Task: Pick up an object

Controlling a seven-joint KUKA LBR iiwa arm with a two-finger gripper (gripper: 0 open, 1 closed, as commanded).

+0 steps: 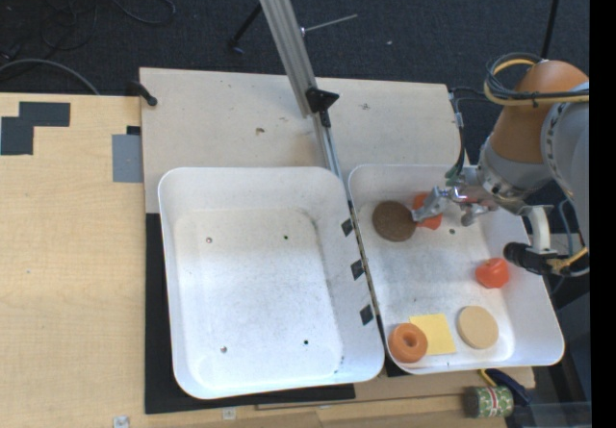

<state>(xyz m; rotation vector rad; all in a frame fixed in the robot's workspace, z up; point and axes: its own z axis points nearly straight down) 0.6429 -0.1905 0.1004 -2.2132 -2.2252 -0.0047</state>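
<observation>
The right bin (539, 344) holds a brown round disc (393, 221), a small orange-red piece (426, 210) next to it, a red-orange lump (493, 272), an orange ring (409, 342), a yellow square (434, 332) and a tan round disc (477, 327). My gripper (430, 210) reaches in from the right and hangs low at the small orange-red piece, just right of the brown disc. Whether the piece sits between the fingers is too small to tell.
The left bin (192, 195) lies beside the right one, with black clips (357, 268) along the shared wall. A slanted metal rail (289, 41) rises behind the bins. A small green object (492, 402) lies on the bench edge at the front right.
</observation>
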